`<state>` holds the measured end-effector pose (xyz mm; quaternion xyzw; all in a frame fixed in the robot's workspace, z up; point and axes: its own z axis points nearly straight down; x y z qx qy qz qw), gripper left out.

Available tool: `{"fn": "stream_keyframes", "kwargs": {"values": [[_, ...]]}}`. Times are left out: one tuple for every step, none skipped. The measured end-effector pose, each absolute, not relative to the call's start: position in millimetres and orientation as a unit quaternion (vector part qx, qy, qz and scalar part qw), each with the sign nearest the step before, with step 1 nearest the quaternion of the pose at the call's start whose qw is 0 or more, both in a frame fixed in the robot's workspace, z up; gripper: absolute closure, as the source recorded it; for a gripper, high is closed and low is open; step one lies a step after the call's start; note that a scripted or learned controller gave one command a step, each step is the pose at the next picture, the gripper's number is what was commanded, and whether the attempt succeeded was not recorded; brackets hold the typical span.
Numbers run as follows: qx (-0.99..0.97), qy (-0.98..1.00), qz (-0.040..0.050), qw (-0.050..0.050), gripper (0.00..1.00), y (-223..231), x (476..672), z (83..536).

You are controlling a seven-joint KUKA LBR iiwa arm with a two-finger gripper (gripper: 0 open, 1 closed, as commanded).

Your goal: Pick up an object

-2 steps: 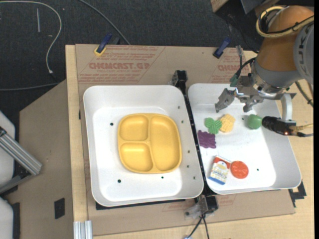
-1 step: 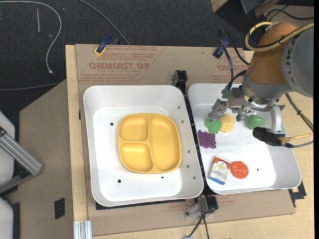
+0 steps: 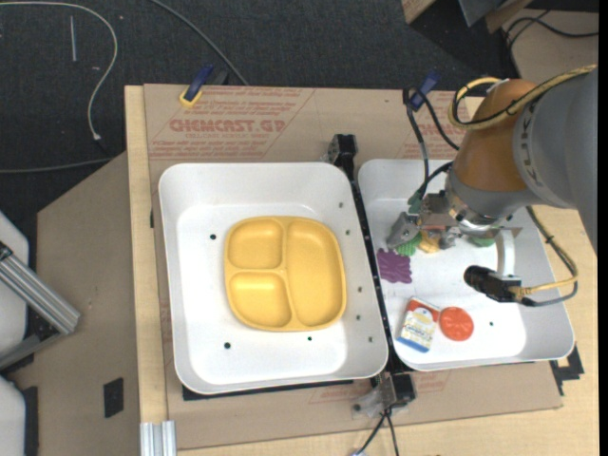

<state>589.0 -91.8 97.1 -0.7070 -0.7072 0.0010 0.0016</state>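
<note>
We see two white bins side by side on a brown cardboard sheet (image 3: 237,122). The left bin (image 3: 180,255) holds a yellow plate (image 3: 285,272) with three parts, lying flat in the middle. The right bin (image 3: 541,331) holds small toys. The grey arm (image 3: 560,141) with its orange band (image 3: 489,145) reaches in from the right side and bends down over the far part of the right bin. The gripper (image 3: 418,231) hangs low there, near the wall between the two bins. Right by the gripper we see a small green thing (image 3: 407,248) and a small yellow thing (image 3: 429,245), but the gripper covers part of them, and we cannot tell if it is touching them. We also cannot tell if the jaws are spread or pressed together, since the hand is too small and dark to read. Just below the gripper lies a purple toy (image 3: 395,266) on the bin floor. Closer to us lie a little white and orange packet (image 3: 417,326) and a round orange toy (image 3: 456,323), just beside each other. A black cable plug (image 3: 484,279) with a yellow wire hangs over the bin near the arm.
</note>
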Motion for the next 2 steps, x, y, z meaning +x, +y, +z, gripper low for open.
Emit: {"fn": "stream_keyframes", "kwargs": {"values": [[-0.707,-0.707,-0.0017,-0.003,1.0,-92.7,591.9,113.2],[-0.707,-0.707,-0.0013,-0.001,1.0,-93.4,588.8,157.3]]}}
